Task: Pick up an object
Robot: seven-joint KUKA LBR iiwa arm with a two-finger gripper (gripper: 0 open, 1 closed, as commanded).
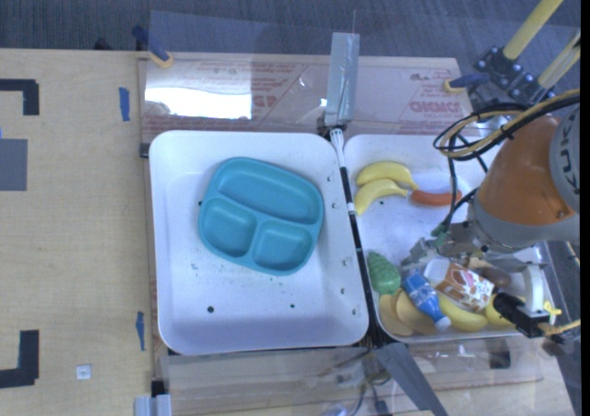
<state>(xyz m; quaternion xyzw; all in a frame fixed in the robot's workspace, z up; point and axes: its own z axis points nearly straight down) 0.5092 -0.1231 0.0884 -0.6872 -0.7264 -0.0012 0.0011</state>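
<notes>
Your end effector (452,253) sits low in the right bin (433,151), over the pile of toy food; you cannot tell its state. Beneath it lie a blue bottle (426,299), a green vegetable (383,271) and bananas (383,182). A blue divided plate (261,214) rests in the left bin (175,248)

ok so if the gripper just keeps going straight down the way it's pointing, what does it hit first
Probably the blue bottle lying just below the gripper, among the toys in the right bin; depth is hard to judge from above.
</notes>
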